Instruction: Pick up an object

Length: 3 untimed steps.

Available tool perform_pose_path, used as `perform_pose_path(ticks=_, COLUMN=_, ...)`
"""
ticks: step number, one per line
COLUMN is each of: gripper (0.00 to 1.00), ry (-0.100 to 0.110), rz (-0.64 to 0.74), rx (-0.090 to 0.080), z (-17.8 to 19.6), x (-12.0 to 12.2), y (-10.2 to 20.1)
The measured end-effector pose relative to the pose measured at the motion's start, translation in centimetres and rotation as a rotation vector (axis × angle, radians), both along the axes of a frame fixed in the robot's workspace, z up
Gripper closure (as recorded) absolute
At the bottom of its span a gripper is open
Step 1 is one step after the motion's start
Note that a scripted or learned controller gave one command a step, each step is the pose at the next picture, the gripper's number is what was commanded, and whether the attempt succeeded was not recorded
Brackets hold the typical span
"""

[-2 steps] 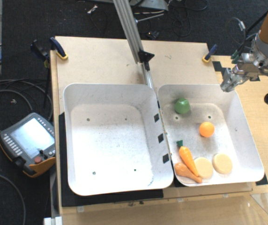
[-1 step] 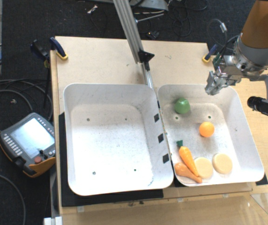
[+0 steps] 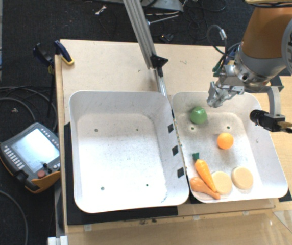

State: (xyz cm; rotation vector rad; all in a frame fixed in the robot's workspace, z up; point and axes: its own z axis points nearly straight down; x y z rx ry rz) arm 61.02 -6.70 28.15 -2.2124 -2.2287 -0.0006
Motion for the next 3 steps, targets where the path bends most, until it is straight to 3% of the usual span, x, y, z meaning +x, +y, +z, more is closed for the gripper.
perform_pose_path(ticks=1, gripper=1.00, ry=0.002, rz=0.000, rx=0.000, z=-1.8, x=-1.3, y=4.6)
perform_pose_path(ticks=3, gripper=1.00, ry=0.001, rz=0.002, rx=0.000, z=-1.7, x=-4.0, y=16.0)
